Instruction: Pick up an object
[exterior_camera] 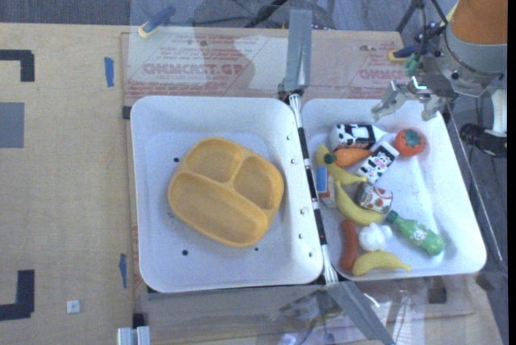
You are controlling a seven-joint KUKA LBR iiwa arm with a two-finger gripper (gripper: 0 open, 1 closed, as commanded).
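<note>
Bench w/ two bins (149, 174): gripper (411, 103) spread open, holding nothing; tomato (409, 142) just below it, apart.

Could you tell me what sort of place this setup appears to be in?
Probably a robotics lab grasping bench: two white bins side by side, toy food such as a banana, and the arm's end effector above them.
</note>
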